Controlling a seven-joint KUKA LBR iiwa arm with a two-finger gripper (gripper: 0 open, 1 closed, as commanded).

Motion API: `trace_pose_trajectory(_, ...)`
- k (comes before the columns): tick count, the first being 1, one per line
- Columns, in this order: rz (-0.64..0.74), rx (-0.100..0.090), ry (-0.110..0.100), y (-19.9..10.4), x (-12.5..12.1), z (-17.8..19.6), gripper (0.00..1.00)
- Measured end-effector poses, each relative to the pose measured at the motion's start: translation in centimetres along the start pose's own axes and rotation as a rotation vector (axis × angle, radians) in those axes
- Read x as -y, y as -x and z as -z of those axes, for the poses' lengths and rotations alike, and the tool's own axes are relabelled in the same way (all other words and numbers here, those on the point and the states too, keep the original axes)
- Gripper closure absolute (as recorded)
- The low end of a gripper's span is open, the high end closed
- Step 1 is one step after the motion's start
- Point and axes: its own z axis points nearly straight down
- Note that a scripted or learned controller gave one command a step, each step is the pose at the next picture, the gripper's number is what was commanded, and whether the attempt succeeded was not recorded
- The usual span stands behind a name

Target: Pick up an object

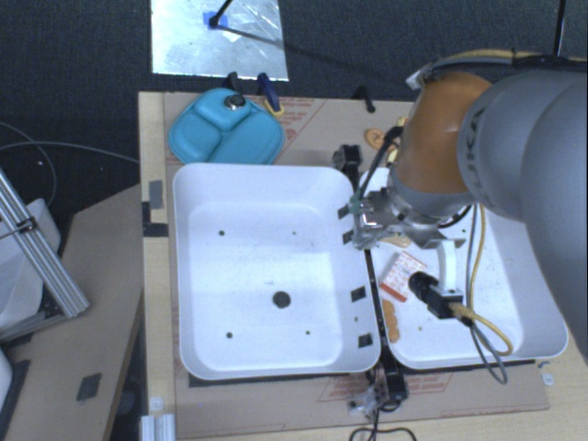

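Observation:
My gripper (367,220) hangs low over the left edge of the right bin (514,324), close to the wall shared with the left bin (248,246). A small red-and-white packet (399,277) lies in the right bin just below and to the right of the gripper. A thin tan stick-like piece (392,321) lies nearer the front of that bin. Another tan bit (398,241) peeks out right under the wrist. The arm's big grey and orange body hides much of the right bin.
The left bin holds only a small dark spot (281,299) on its floor. A blue lidded tray (227,129) sits behind the left bin. A silvery sheet (217,24) lies further back. Metal framing (37,265) stands at the left.

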Motion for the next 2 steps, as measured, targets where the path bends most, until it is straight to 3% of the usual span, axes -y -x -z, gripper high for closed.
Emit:
trace_pose_trajectory(1, -0.005, 0.0, 0.017, -3.8, -3.6, 16.7, 1.0)
trace_pose_trajectory(2, -0.007, 0.002, -0.006, -5.8, 3.2, 15.7, 1.0)
